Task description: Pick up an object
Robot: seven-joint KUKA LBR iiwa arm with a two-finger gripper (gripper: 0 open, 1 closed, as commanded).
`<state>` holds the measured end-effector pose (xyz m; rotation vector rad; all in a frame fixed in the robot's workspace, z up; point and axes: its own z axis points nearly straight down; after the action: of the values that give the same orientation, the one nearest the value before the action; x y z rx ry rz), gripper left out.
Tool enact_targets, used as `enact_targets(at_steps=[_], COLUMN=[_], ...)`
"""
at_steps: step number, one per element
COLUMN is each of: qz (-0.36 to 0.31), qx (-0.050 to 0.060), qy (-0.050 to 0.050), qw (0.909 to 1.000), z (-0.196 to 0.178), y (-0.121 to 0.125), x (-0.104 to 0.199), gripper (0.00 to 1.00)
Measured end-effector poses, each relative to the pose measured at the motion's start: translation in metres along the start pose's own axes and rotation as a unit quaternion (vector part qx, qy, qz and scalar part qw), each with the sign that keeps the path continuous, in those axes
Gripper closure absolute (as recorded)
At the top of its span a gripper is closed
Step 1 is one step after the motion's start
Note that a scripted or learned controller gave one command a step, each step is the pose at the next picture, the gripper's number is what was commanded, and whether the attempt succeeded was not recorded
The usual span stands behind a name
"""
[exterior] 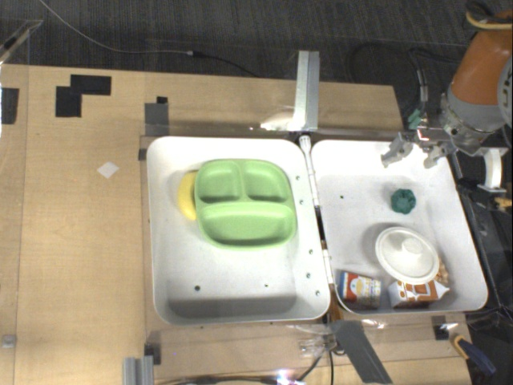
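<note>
**Nothing lifted yet**

So far we judge the pick not begun. The gripper [411,151] hangs over the far edge of the right bin [353,179], its two fingers spread apart with nothing between them. The likeliest target, a small green lump [403,200], lies just nearer than the gripper on bare bin floor. Nearer again from the lump sits a white bowl [408,253], and beyond that, against the bin's near wall, a can [358,289] and a brown carton [419,293] (both lying down). Nothing crowds the lump. The left bin [172,239] holds a green tray [244,201] over something yellow [186,196], well apart from the lump.
</note>
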<state>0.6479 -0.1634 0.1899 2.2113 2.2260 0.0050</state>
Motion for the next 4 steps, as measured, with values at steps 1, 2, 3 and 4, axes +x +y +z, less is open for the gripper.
enact_targets(at_steps=[1,2,3,4], qz=[-0.069,-0.072,-0.072,-0.095], qx=[-0.002,-0.004,-0.004,-0.001], qy=[-0.001,-0.003,-0.003,-0.001], qw=[0.9976,0.9974,0.9974,0.9955], z=[-0.076,-0.088,-0.088,0.102], y=[-0.001,0.001,0.001,-0.051], x=[0.009,0.010,0.010,0.002], gripper=[0.00,1.00,0.00,0.00])
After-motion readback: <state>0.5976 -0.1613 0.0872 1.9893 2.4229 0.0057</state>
